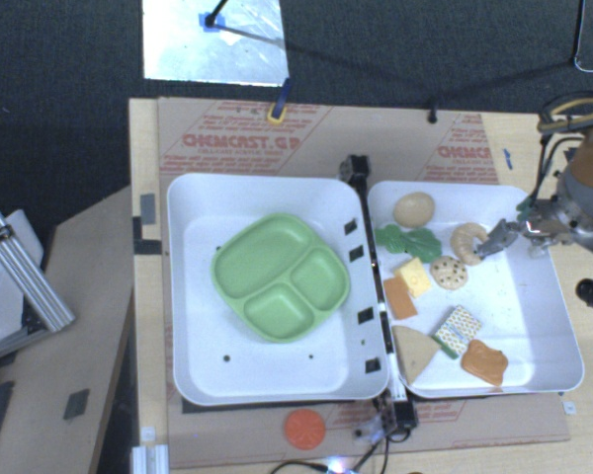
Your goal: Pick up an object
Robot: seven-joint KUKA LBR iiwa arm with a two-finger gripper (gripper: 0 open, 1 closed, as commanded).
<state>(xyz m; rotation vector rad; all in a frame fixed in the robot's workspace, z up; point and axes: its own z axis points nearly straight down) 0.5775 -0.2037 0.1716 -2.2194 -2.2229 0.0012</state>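
Two white bins side by side on the counter (pixel 148 265). In the left bin (pixel 193 205), a green divided plate (pixel 280 276) and nothing else.

In the right bin (pixel 544 304), a scatter of toy food, taken here relative to the round ring-shaped biscuit (pixel 467 239) near that bin's middle top:
- beige egg-like ball (pixel 413 209) up and to the left of the ring;
- green leafy piece (pixel 411 239) directly left of it;
- speckled round cookie (pixel 449 275) just below it, close;
- yellow cheese block (pixel 414 277) and orange slab (pixel 399 299) lower left;
- patterned cracker (pixel 458 330), tan wedge (pixel 412 352) and orange-brown toast piece (pixel 485 362) well below.

Gripper (pixel 496 237) just to the right of the ring, low over the bin, reaching in from the right edge with the grey wrist behind it. Fingers thin and blurred against the white floor; cannot tell whether spread or closed. Nothing seen between them.

Deciding relation: ring lies straight left of the gripper tip, almost touching or touching, too fine to judge. Ring round, so no long axis to align with. Cookie next nearest, down and left of the tip. Likely next need, as a judgement: a small shift left over the ring before closing. Risk: nudging the ring toward the leafy piece instead of catching it.
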